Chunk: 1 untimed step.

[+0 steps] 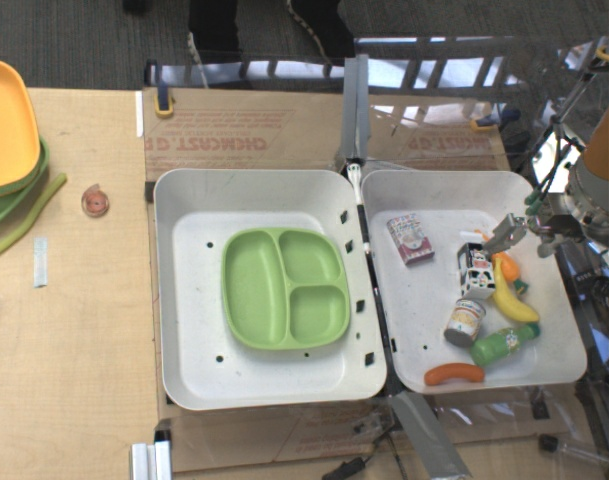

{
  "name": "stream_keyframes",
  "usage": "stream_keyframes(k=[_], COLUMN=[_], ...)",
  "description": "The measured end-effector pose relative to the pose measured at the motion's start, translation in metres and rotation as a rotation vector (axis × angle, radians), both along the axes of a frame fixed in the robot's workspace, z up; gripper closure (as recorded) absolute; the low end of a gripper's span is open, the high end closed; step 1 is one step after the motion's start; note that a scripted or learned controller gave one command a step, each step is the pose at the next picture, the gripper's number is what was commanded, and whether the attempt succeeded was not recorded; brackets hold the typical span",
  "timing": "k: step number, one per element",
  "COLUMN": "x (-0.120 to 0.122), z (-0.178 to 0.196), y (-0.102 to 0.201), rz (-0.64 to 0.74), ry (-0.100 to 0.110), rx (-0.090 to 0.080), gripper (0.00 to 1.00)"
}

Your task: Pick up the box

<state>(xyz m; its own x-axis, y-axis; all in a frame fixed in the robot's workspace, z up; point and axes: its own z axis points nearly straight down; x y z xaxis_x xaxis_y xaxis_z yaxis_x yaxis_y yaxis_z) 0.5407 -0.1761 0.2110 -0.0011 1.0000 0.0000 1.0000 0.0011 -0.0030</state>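
The box (411,238) is small, pink and white, and lies flat in the upper left part of the right bin (554,368). My gripper (508,232) hangs over the right side of that bin, just above the pile of toys, roughly a hand's width to the right of the box. The gripper is apart from the box and nothing shows in it. The arm comes in from the right edge, with its orange band (596,153) showing there.
Right of the box lie a black-and-white carton (475,268), a banana (515,304), a small can (466,320), a green bottle (504,343) and an orange sausage-shaped toy (454,373). A green divided plate (286,288) sits in the left bin (184,298). Yellow and green plates (4,143) sit at the far left.
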Motion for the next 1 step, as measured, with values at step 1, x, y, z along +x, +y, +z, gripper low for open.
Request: stream_keyframes(k=[1], x=[0.0507], z=[-0.0292], y=[0.081], rz=[0.179], ry=[-0.001], rx=[0.0], gripper=[0.0])
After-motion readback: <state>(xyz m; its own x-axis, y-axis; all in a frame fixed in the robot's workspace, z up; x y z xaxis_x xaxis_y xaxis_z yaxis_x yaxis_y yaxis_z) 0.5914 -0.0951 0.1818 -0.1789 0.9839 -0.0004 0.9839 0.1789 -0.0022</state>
